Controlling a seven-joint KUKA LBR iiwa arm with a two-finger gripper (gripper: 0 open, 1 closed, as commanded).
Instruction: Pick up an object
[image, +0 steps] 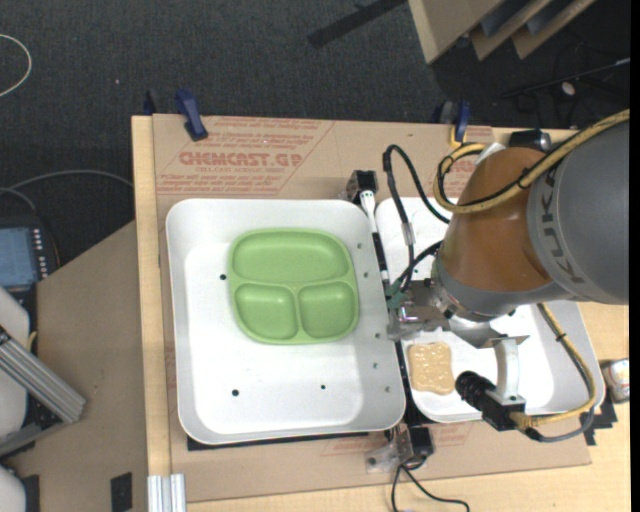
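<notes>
A tan, toast-like flat piece (431, 367) lies in the right bin (560, 370), near its front left corner. A green three-compartment plate (294, 284) rests in the left bin (280, 390), towards the back. The arm's wrist with its orange band (495, 225) hangs over the right bin. The gripper (412, 316) sits just behind the tan piece, at the bin's left wall. The wrist hides most of the gripper.
Black cables (405, 190) loop over the back of the right bin. A black fitting (490, 398) on a white bracket sits beside the tan piece. Blue clamps (190, 113) hold the brown board at the back edge.
</notes>
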